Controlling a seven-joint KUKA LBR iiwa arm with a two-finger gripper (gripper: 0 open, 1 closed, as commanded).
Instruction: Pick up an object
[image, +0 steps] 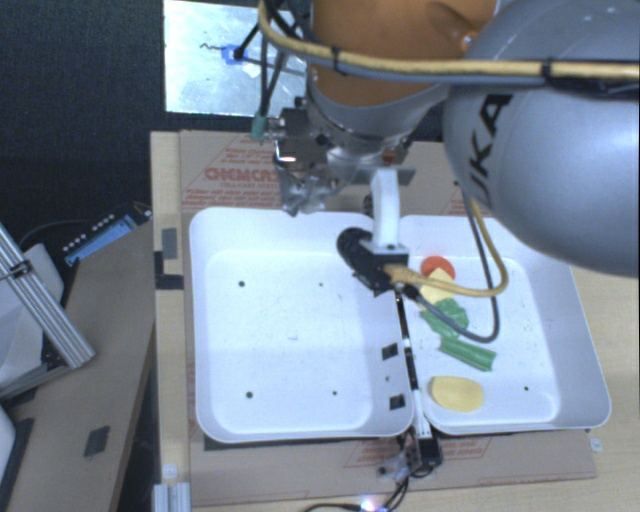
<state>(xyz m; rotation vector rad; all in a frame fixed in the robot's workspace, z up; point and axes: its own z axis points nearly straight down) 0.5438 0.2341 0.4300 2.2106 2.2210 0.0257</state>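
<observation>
Pincer (298, 192) at the end of the grey arm (540, 150) hangs just past the far-left corner of the right bin (545, 330), on the side away from that bin, above the far rim of the left bin (280, 335) that touches the right bin's left wall. Whether the pincer is apart or together cannot be told from this slanted look down, since the wrist hides much of it, and nothing can be seen clamped in it. All the loose pieces lie inside the right bin, in its left half, well apart from the pincer. An orange-red round piece (438, 266) sits nearest the bin's far wall. Just in front of it, toward the near wall, lies a small pale yellow piece (434, 291). A dull green piece (447, 313) lies next, touching or almost touching the yellow one. A brighter green stick (469, 353) follows, lying aslant toward the bin's middle. A flat yellow oval (456, 393) rests close to the near wall, apart from the stick. The right half of this bin's floor is bare white. Small black clips (391, 352) show on the left bin's floor close beside the right bin's left wall. Under the right bin, and reaching out past its far and near walls, lies a brown cardboard sheet (230, 172) with red print.
</observation>
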